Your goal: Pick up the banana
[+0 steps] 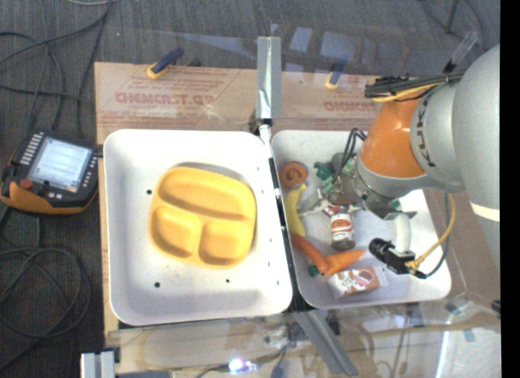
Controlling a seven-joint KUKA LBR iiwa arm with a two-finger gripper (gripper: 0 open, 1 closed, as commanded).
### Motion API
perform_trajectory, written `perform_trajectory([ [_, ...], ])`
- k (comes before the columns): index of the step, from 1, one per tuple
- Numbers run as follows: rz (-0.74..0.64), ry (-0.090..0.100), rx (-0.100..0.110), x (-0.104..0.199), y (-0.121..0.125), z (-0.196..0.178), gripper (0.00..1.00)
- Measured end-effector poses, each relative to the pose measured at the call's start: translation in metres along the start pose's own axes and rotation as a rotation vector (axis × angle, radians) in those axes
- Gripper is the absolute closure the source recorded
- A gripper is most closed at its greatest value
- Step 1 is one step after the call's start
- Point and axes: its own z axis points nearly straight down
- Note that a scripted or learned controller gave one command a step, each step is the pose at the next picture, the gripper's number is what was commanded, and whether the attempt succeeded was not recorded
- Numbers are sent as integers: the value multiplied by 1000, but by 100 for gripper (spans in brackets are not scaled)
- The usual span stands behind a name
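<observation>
Over the right bin (435, 283), the gripper (341, 196) sits low amid clutter, just right of the banana (293, 210) by the bin's left wall. Grip state: can't tell. Arm w/ orange band (390, 145) enters from right; cardboard (162, 98) print reads partly "CHEMICA…", teach pendant (50, 170) far left.

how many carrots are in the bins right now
2. Both are in the right bin, near its front left: one carrot lies just below the banana, the other carrot beside it, tips meeting. The arm covers part of this bin, so more may be hidden.
</observation>
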Motion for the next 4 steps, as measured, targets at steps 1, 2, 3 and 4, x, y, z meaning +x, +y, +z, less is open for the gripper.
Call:
perform_trajectory([
  [1,-273,7,18,75,26,-92,0],
  [2,-269,7,20,16,-37,-92,0],
  [3,-287,9,20,79,8,-91,0],
  [4,-287,11,22,80,8,-99,100],
])
